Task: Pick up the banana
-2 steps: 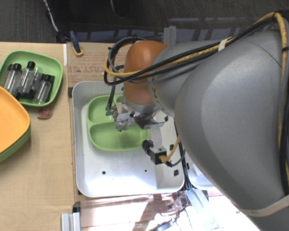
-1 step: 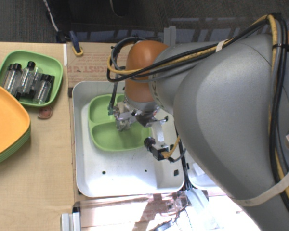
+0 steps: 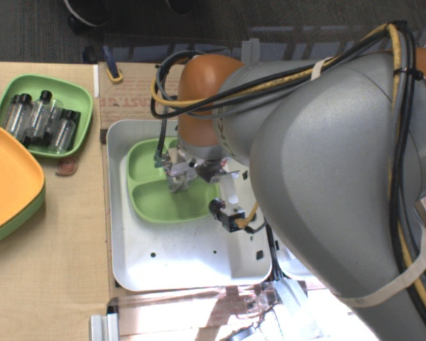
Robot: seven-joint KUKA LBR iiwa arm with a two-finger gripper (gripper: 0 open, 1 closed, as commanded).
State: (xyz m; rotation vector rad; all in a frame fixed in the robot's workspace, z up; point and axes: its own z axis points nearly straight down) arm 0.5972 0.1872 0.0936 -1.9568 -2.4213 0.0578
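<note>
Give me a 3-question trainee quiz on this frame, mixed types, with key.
1. True or false: the gripper is over the green divided tray.
2. The small green tray at upper left holds: A) vials B) spoons C) cups
3. Fill in: the divided tray sits in a white ___.

Key: 1 true; 2 A; 3 bin.

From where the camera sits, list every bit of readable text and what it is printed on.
Red lettering on the cardboard strip above the white bin: too blurred and cut off to read.
Labels on the vials in the small green tray: too small to read.
No other text is visible.
</note>
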